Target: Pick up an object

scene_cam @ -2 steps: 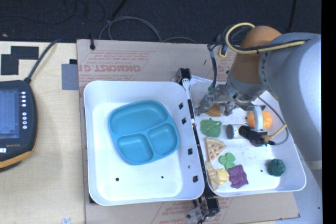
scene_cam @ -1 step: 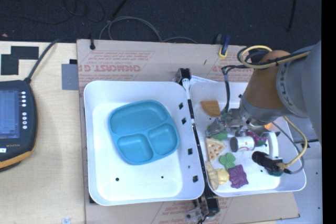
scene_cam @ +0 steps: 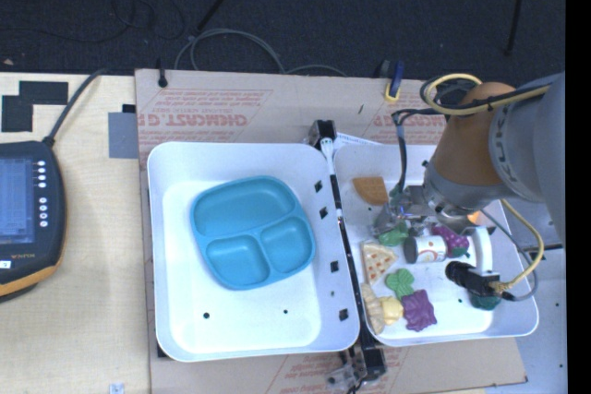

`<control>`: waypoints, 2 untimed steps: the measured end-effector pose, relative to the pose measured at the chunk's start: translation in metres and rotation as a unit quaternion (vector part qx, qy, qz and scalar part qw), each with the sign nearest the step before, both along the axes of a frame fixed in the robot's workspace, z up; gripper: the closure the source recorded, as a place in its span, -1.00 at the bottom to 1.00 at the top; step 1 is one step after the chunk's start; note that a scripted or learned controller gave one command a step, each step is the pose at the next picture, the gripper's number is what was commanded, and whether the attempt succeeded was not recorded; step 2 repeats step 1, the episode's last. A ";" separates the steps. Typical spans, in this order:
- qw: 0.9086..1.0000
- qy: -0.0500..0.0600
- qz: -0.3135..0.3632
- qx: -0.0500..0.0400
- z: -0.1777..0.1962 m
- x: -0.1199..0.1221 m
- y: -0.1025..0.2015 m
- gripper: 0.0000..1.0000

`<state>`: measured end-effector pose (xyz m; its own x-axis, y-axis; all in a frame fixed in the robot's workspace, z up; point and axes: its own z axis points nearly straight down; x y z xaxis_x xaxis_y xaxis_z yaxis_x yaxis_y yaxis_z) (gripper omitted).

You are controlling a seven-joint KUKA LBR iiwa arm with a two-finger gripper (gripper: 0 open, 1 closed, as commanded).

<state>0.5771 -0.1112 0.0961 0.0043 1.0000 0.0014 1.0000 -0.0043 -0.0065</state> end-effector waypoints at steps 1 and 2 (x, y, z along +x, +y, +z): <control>1.000 -0.006 0.007 0.001 0.123 -0.022 0.089 1.00; 1.000 -0.006 0.007 0.001 0.123 -0.022 0.089 1.00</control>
